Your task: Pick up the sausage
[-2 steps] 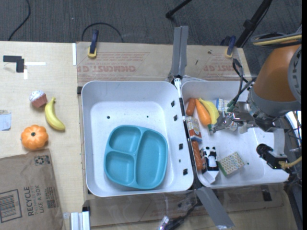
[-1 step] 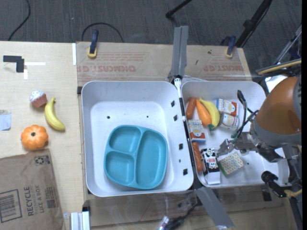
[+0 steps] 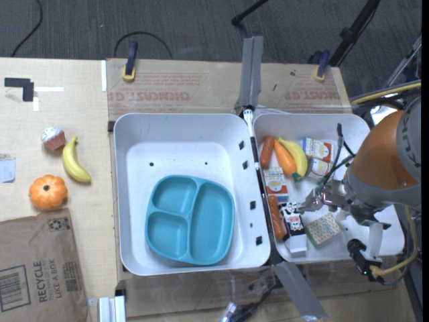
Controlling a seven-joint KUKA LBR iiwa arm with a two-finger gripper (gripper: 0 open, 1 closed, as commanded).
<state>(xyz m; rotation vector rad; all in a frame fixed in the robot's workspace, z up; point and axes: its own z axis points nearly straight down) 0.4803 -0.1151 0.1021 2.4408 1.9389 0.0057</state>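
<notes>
While your gripper (image 3: pixel 315 203) hangs, fingers' state unclear, the sausage (image 3: pixel 277 221) lies just to its left.

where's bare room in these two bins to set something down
Left bin: bare floor between its far wall and the blue divided plate, plus a strip along its left wall. Right bin: crowded with a sausage, carrot, banana and small cartons, the end effector over them.

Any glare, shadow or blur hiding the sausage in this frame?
Camera view: even light, soft shadows along the bin walls; the sausage is sharp and unshaded; the hand looks smeared and cluttered; mild glare on the right bin.
</notes>
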